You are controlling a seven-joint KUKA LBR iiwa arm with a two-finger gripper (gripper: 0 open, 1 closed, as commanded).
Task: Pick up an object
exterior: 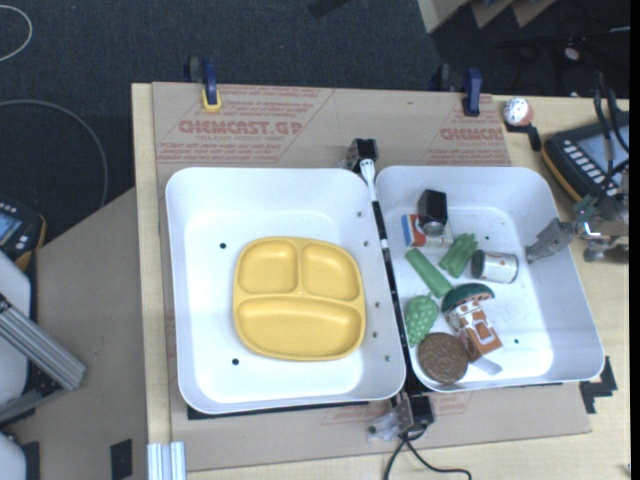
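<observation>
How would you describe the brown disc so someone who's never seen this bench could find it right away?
Look at the right bin, the one crowded with small items, not the left bin with the yellow tray. Go to its near edge, at the bottom of the pile. The brown disc lies flat there, the only round dark-brown thing, just below the bumpy green piece.
</observation>
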